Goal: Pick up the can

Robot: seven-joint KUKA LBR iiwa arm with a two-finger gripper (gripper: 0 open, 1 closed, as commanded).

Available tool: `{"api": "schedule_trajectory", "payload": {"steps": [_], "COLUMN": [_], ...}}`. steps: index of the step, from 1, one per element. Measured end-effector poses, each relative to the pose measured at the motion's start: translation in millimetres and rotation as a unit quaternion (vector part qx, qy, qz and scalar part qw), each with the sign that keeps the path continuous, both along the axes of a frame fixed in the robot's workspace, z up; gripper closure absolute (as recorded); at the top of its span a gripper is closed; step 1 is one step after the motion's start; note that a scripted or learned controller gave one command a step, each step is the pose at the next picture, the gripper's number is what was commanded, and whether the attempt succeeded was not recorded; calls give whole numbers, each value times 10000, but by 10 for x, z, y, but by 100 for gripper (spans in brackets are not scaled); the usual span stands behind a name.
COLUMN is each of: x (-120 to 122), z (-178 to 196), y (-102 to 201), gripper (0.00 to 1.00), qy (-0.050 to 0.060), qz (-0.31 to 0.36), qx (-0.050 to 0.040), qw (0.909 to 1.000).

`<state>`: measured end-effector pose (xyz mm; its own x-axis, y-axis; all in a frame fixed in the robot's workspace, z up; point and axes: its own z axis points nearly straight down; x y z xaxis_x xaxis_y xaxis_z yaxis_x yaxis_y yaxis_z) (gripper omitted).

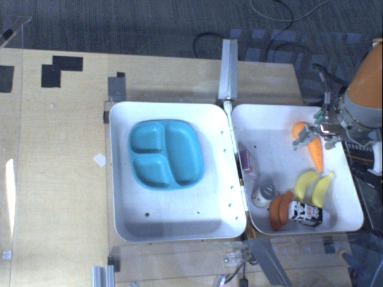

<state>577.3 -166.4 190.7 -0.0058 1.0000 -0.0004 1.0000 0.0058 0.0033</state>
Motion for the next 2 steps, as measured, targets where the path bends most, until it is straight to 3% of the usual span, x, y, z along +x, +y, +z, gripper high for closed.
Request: {"api": "schedule_trajectory", "payload": {"steps": [1, 2], "x": [936, 929], "z": [284, 703], "y": [342, -27], "gripper": [0, 0], "qy": [-33, -22], "qz": [1187, -276], "qx": [-17, -11], "qw": [9929, 9996]}}
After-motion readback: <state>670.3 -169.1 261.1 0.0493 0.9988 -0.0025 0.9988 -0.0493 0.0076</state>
